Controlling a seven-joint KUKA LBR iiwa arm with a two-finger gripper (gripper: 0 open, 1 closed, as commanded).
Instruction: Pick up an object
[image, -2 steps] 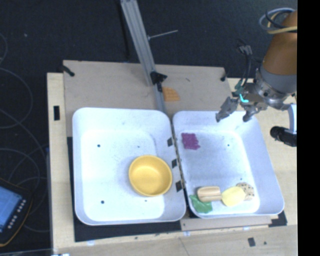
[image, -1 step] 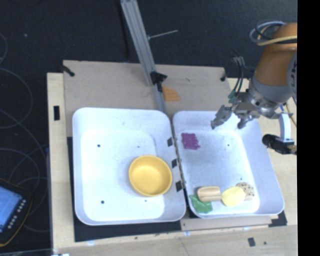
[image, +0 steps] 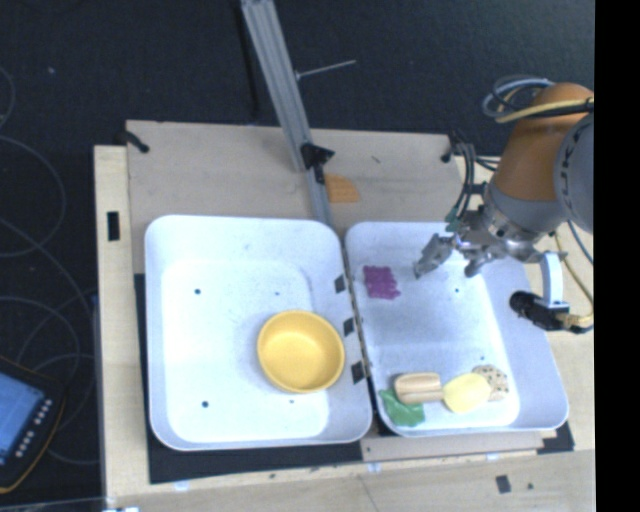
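Note:
My gripper (image: 452, 258) hangs over the back part of the right bin (image: 520, 340), fingers spread open with nothing between them. A purple object (image: 381, 282) lies on the bin floor to its left, a short way off. Along the bin's front edge sit a tan cylinder-like block (image: 417, 386), a yellow lemon-like piece (image: 465, 393), a speckled beige piece (image: 491, 379) and a green scrap (image: 400, 409). A yellow bowl (image: 299, 350) rests in the left bin (image: 190, 300).
A grey metal pole (image: 285, 100) slants up from between the bins at the back. An orange tag (image: 341, 189) lies on the bench behind the bins. The middle floor of the right bin is open white surface.

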